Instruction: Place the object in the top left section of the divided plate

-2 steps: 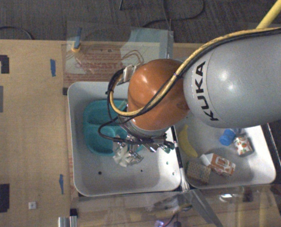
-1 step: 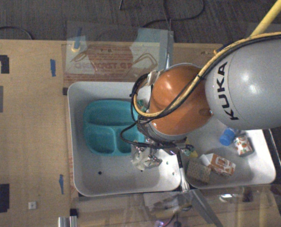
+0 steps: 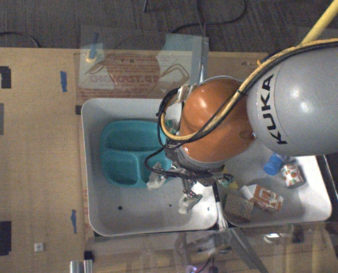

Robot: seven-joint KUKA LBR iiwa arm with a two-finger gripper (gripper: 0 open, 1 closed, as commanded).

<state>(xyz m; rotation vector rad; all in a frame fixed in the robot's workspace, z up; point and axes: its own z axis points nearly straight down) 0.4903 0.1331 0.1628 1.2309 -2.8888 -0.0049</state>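
The teal divided plate (image 3: pixel 123 152) lies in the left white bin (image 3: pixel 95 198), its right part hidden under the arm's orange wrist. My gripper (image 3: pixel 172 191) hangs just off the plate's lower right corner, over the bare bin floor. Its two pale fingertips (image 3: pixel 155 181) stand apart, open, and I see nothing between them. The plate sections that show hold nothing. The loose objects lie in the right bin (image 3: pixel 320 209): a blue piece (image 3: pixel 273 165), a red and white item (image 3: pixel 292 175), an orange and white box (image 3: pixel 267 198) and a brown packet (image 3: pixel 239 207).
The big grey arm (image 3: pixel 300 104) covers the bins' shared wall and much of the right bin. The left bin's floor below the plate is bare white. Cardboard bench with blue tape marks (image 3: pixel 64 81) surrounds the bins.
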